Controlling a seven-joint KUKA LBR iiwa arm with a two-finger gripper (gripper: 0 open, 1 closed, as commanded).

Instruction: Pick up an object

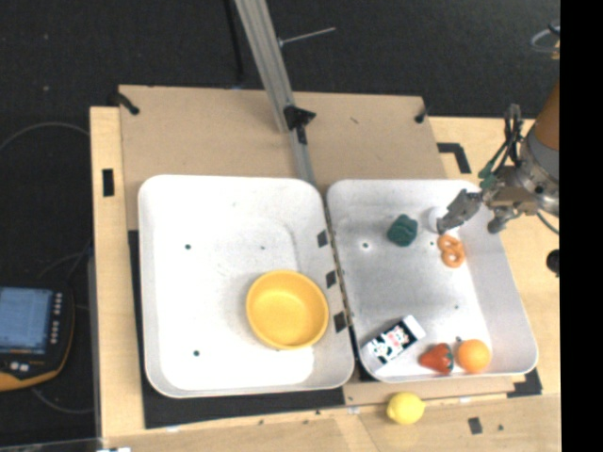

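Observation:
My gripper point(477, 212) hangs over the right bin's point(490, 285) far right part, its two fingers spread apart with nothing between them. Just below the left finger lies an orange pretzel-shaped piece point(451, 250). A dark green block point(403, 231) sits to the left of it. Near the bin's front edge lie a black-and-white box point(394, 339), a red strawberry-like piece point(435, 358) and an orange ball point(472, 355).
A yellow bowl point(286, 309) rests in the left bin point(188, 224). A yellow lemon point(405, 408) lies on the bench in front of the right bin. A metal post point(268, 64) rises behind the bins. A handheld pendant point(28, 332) sits far left.

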